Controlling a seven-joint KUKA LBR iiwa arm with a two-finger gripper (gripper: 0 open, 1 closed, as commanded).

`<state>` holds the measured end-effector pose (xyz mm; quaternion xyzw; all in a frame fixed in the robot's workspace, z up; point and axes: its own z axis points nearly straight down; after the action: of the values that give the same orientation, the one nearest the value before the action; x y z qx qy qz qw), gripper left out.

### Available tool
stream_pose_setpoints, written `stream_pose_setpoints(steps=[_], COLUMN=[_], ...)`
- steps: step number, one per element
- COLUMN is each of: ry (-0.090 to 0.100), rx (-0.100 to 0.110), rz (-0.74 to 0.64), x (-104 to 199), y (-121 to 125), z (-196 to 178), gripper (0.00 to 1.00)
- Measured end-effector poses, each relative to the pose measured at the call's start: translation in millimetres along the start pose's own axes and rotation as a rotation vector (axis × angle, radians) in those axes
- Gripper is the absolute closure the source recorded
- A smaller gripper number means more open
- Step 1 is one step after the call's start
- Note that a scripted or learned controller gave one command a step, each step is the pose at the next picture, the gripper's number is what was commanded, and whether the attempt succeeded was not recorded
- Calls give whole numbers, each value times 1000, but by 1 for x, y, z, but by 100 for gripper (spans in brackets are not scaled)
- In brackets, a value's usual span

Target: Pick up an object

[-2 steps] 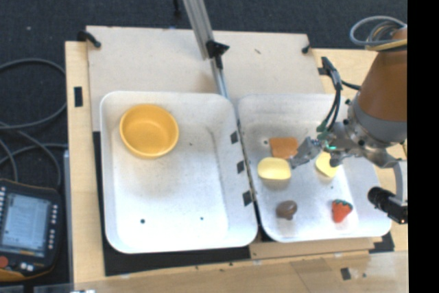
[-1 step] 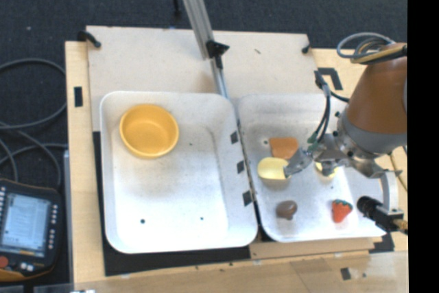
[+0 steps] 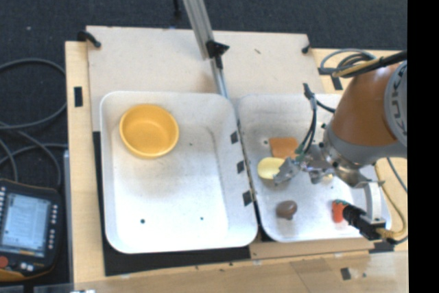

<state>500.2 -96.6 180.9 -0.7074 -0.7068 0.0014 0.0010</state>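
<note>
At the near left corner sits a control pendant [image 3: 25, 224] with a lit screen, off the bench, with dark cables [image 3: 31, 103] looping across the floor behind it; the wooden bench [image 3: 79, 147] bears two shallow white bins side by side. In the right bin [image 3: 274, 233], nearest of all, lie a small brown lump [image 3: 287, 209] toward the middle of the near edge and, to its right, a small red object [image 3: 337, 211] close beside a black fitting [image 3: 358, 218] on the arm's near side. A little farther in, a pale yellow object [image 3: 269, 167] lies near the bin's left wall, and just behind it, touching or almost so, an orange-brown block [image 3: 282, 146]. The gripper [image 3: 293, 170] hangs low over the bin, its tip just right of the yellow object and close against it; whether its claw stands open or closed, I cannot tell, for the metal parts blur together there, and nothing is plainly seen between them. The grey arm with its orange band [image 3: 367, 110] rises behind to the right. In the left bin [image 3: 171, 230], toward its far left corner, stands a yellow bowl [image 3: 149, 130], upright and well apart from all else; beyond the bins a slanted metal rail [image 3: 194, 0] runs away toward the far edge.
</note>
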Motion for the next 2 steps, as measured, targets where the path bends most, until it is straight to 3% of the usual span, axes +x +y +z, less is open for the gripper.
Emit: stream_pose_setpoints(steps=[1, 2], ry=[0, 1], rx=[0, -8], rz=[1, 4], x=[-6, -6], y=[-3, -1], z=[44, 31], gripper=[0, 100])
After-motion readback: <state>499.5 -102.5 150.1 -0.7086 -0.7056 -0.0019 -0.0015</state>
